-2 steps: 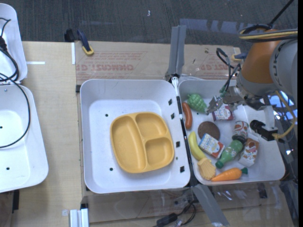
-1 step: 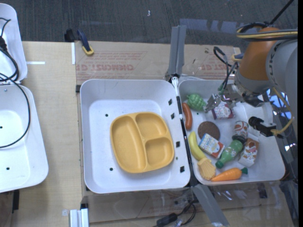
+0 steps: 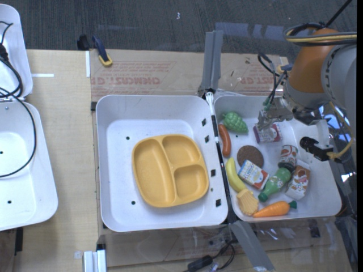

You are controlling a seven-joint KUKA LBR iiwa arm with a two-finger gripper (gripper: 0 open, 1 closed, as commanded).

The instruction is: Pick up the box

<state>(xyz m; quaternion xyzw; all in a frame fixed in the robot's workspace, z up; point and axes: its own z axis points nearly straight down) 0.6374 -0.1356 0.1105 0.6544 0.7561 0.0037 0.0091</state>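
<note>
While my gripper (image 3: pixel 271 119) hovered right above the box (image 3: pixel 267 133), grip unclear, no lift yet.

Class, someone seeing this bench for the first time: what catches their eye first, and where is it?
Probably the yellow divided plate, alone in the left bin. Next, the right bin, crowded with toy food: banana, carrot, green bottle. Over its far end hangs the gripper, just above a small box.

Grey arm (image 3: pixel 340 67) with an orange band (image 3: pixel 312 67) (black cables looped around it).
</note>
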